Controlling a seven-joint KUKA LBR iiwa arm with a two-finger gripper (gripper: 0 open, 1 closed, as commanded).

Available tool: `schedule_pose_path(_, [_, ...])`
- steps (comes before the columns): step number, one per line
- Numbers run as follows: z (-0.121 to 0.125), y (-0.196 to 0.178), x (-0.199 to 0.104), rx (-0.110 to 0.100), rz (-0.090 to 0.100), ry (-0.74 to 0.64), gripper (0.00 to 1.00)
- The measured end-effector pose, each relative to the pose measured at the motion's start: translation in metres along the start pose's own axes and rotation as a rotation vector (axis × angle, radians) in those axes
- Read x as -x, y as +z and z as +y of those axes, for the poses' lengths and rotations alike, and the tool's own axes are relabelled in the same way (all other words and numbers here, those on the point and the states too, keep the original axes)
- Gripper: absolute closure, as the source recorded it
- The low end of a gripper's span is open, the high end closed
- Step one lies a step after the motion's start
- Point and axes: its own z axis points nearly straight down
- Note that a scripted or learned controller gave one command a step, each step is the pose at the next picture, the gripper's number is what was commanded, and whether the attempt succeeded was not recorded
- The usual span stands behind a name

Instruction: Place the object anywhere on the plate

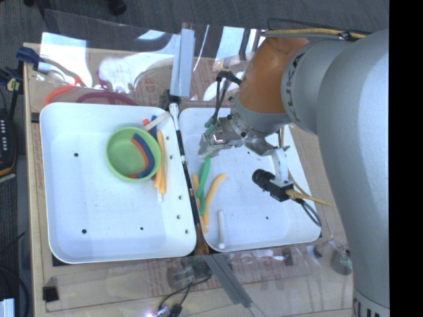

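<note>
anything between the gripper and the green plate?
In the camera view, yes: the two bins' adjoining rims lie between the gripper and the green plate, plus a yellow stick leaning by the plate's right edge.

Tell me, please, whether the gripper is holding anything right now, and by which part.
It cannot be told: the gripper hangs over the right bin, just above a green stick, its tip too cluttered to read.

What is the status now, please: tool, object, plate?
Tool low over right bin, above green stick; grip not readable. Green plate in left bin, colored sticks on it. Orange sticks beside green one.
</note>
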Motion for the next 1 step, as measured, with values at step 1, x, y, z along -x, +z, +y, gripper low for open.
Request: schedule_pose_path(1, [0.0,-0.0001,0.0001,0.0,0.0,0.0,0.0])
